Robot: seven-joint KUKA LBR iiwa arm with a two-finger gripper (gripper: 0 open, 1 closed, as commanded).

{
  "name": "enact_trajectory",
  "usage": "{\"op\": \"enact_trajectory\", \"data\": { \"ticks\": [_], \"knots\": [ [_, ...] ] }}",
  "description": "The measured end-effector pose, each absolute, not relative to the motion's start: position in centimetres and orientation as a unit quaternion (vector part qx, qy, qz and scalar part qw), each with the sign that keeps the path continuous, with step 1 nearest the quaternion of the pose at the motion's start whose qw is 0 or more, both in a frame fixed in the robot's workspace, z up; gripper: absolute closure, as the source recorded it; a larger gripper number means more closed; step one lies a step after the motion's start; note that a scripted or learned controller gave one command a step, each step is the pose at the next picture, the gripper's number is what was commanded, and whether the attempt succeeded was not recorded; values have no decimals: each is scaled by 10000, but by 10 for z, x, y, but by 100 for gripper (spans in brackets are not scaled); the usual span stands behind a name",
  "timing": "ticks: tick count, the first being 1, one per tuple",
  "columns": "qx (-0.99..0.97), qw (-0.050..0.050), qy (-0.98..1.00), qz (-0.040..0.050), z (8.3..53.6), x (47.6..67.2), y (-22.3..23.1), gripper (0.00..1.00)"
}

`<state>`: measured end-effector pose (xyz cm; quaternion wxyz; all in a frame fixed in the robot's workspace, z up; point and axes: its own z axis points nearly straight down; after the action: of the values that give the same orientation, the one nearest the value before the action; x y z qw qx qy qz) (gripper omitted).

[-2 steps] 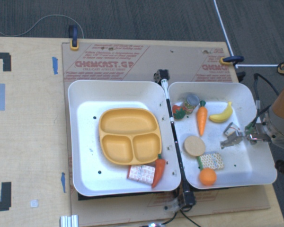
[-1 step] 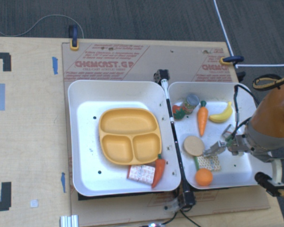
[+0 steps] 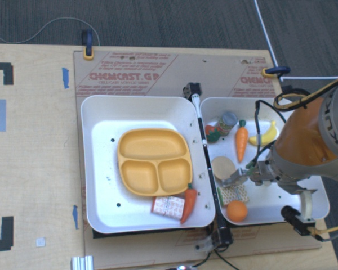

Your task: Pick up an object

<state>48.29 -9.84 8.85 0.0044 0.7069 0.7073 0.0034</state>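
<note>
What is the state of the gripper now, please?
Gripper: cannot be told; it is low in the right bin, over the tan disc and the checkered item.

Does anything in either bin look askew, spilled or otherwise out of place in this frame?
Nothing looks spilled or damaged. One small oddity: in the left bin, a toy carrot and a small red-and-white packet lie tilted against the front corner of the yellow divided plate rather than in it. The right bin holds loosely scattered toy food.
</note>
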Motion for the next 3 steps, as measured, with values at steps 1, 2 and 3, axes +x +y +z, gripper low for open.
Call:
{"op": "enact_trajectory", "data": {
  "ticks": [1, 2, 3],
  "knots": [
    [7082, 116, 7059, 56, 103, 487, -102, 100],
    [7066, 3, 7076, 7, 185, 480, -45, 100],
    [7065, 9, 7077, 13, 215, 480, 35, 100]
  ]
}}
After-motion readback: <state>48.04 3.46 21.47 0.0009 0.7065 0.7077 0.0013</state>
